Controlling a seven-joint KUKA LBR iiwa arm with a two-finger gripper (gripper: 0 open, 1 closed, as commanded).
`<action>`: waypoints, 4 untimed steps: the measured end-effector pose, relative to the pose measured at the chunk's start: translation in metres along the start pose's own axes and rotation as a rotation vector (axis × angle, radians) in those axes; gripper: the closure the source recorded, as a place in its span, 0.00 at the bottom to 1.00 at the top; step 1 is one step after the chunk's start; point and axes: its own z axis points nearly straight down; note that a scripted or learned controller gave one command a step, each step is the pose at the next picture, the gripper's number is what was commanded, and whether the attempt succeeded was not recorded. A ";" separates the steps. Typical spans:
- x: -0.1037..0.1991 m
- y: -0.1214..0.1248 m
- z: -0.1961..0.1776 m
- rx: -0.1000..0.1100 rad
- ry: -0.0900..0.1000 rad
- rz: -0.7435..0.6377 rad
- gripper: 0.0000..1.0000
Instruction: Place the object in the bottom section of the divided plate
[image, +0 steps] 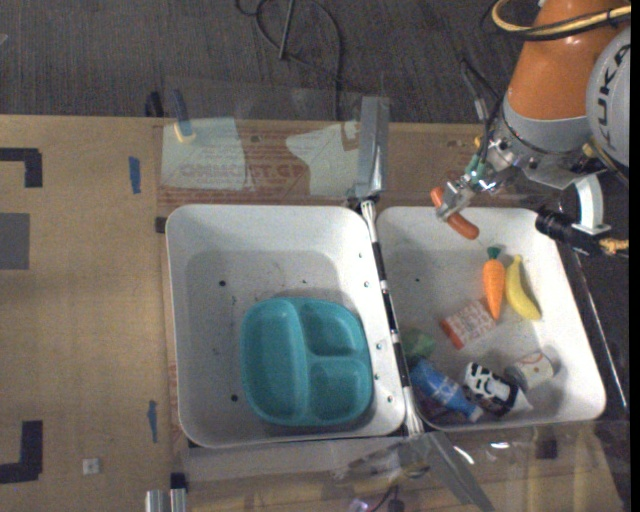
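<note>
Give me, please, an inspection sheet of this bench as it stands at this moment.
Surface: tan bench bearing two white bins, left bin and right bin, side by side.
Job's things: teal divided plate flat in the left bin, nothing in its sections; orange sausage-shaped toy between the fingers of the gripper, over the right bin's upper left corner.
Clutter: in the right bin, toy carrot, banana, small red-and-white packet, blue toy, black-and-white toy.
Grippers: shut on the toy.
Cables: dark cables on the floor beyond the bench.
Surroundings: blue tape pieces, black markers on the bench.
</note>
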 end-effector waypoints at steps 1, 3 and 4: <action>0.091 -0.040 0.044 0.005 0.002 0.135 1.00; 0.233 -0.046 0.051 0.007 0.002 -0.015 1.00; 0.260 -0.015 0.015 0.003 -0.001 0.094 1.00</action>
